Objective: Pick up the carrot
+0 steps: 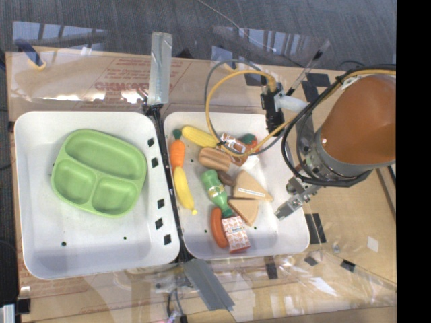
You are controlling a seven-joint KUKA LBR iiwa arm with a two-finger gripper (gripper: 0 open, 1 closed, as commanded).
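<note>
Faint red print runs across the cardboard [128,73] behind the bins, too blurred to read. The small red-and-white packet [236,233] carries markings, also unreadable.

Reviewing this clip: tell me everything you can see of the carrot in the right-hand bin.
The carrot is a small orange toy with a smooth, plastic-looking skin and a green tip at its upper end. It lies flat near the left wall of the right bin, pointing roughly up and down the picture. Just below it lies a yellow corn cob, its top close to or touching the carrot's lower end. A banana lies just to its upper right. Nothing grips it; the arm is over the bin's right edge.
</note>
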